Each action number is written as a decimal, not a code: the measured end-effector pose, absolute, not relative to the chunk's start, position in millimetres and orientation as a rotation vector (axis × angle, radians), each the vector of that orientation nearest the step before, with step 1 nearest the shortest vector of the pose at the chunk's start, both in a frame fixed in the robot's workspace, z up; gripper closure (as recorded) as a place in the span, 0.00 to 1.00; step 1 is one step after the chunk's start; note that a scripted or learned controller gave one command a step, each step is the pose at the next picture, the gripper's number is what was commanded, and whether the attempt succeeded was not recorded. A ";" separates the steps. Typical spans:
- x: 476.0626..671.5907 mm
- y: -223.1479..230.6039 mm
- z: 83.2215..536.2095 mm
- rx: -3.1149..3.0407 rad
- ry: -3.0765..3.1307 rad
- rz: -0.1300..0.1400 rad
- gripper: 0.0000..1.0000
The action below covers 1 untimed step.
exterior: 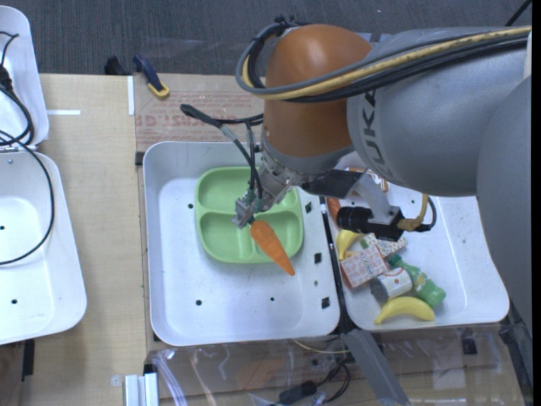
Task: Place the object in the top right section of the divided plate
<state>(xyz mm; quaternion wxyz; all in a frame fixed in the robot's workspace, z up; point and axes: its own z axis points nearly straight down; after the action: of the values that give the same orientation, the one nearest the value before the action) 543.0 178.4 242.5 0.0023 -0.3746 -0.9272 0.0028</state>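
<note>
We're looking down on a pale wood-grain counter (93, 184), with dark grey ribbed carpet floor (169, 15) running along behind it under even, flat light.

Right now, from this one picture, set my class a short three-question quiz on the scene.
1. True or false: the carrot rests on the plate.
2. Which bin holds the banana? A) the plate's bin B) the right bin
3. Fill in: the gripper hangs over the green ____.
Key: 1 true; 2 B; 3 plate.
</note>
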 end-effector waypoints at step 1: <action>503.4 203.2 234.8 -0.837 -3.023 0.007 1.00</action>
<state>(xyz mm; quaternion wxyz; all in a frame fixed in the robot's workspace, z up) 503.4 203.2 234.8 0.0025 -0.2670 -0.9637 0.0023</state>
